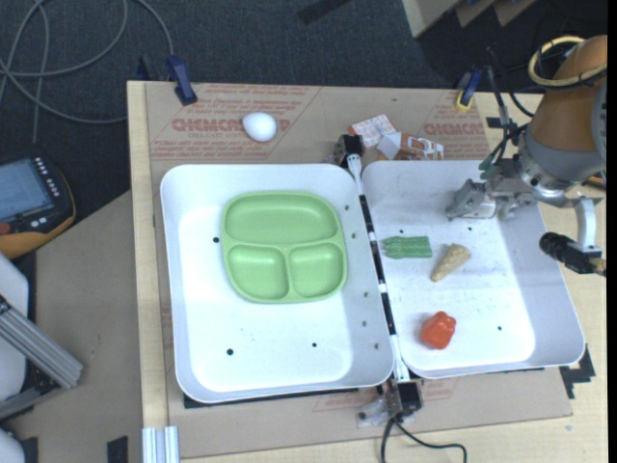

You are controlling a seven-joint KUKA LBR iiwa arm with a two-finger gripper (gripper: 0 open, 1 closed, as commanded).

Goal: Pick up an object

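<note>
While the pincer (474, 204) hangs over the far part of the right bin (540, 345), near its back edge, nothing shows between its tips, and whether it is wide or narrow I cannot tell from this slant. Three candidates lie in that bin: a green block (407, 248) just beside the divider between the bins, a tan cone-shaped piece (449, 261) just right of it, and a red pepper-like toy (438, 330) nearer the front edge, well apart from the other two. The left bin (193, 355) holds a green divided plate (284, 245); a white egg-like ball (258, 125) rests on the table near its back edge, outside both bins.

To do this step well, I judge the cone or the green block the nearest targets. They lie close together, so the descent should centre on one piece, with the closing line set across its narrow side to avoid nudging its neighbour. The block sits by the bin wall, which may crowd one tip; the cone's taper may let it slip. The red toy, standing alone, looks the cleaner pick despite the longer reach.
</note>
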